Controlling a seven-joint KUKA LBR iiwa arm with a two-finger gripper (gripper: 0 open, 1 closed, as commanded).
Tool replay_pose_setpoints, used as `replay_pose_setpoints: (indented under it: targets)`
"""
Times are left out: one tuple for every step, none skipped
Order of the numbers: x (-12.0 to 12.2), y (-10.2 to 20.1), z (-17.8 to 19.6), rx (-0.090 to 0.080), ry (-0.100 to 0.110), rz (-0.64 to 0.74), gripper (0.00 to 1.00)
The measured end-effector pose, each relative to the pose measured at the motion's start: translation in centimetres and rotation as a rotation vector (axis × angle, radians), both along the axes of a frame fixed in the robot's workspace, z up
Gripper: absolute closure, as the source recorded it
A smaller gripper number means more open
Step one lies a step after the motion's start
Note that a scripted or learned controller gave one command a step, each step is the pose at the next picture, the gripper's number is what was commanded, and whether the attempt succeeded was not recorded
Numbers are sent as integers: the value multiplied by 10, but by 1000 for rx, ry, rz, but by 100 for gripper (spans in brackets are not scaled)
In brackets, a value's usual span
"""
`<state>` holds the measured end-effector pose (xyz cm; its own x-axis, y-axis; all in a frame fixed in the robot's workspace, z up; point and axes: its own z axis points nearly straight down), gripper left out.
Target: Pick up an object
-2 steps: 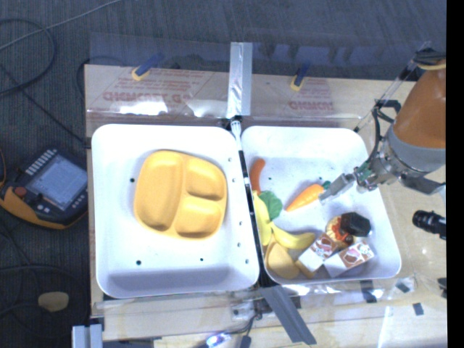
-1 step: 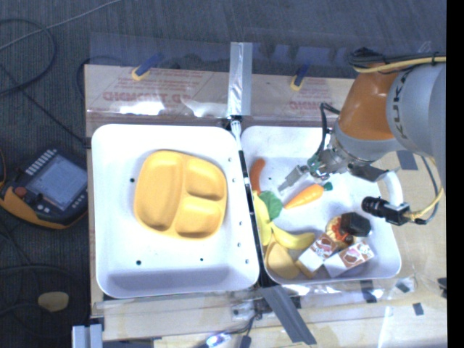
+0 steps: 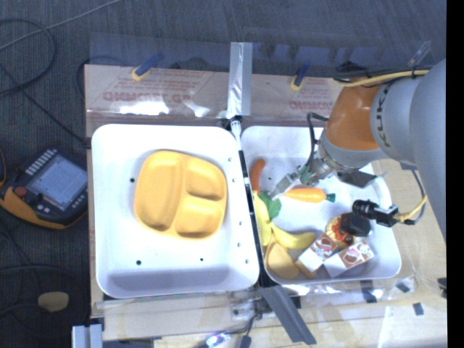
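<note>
Bins sit side by side across the middle of the camera view. The left white bin, in the left-centre of the frame, carries a yellow plastic divided plate with three compartments, lying flat near its middle. The right white bin holds a heap of toy food. A toy orange carrot with a green tip lies roughly level near that bin's centre. A yellow toy banana curves below it, and a small orange-red piece leans against the bin's left wall. Just right of that wall a green leafy piece touches the carrot's left end. At the lower right of the bin, small printed cartons in red, white and brown are bunched together, and a round tan piece lies at the lower left corner.

From the right edge of the frame comes the grey arm with its orange band, bending down over the right bin. Its gripper sits just above the carrot, near it; whether the two touch I cannot tell, nor how the gripper is set. A black cable end hangs right of the carrot.

Outside the bins, a grey handheld control pendant with an orange edge rests on the dark floor at the left of the frame.
</note>
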<state>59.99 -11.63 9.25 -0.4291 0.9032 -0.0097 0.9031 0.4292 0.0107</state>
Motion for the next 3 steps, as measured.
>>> replay_pose_setpoints:
  targets:
    - [1,2,9,3,-1,1,100]
    - [-51,3,1,-5,-9,216,100]
    - [-25,18,7,4,14,223,100]
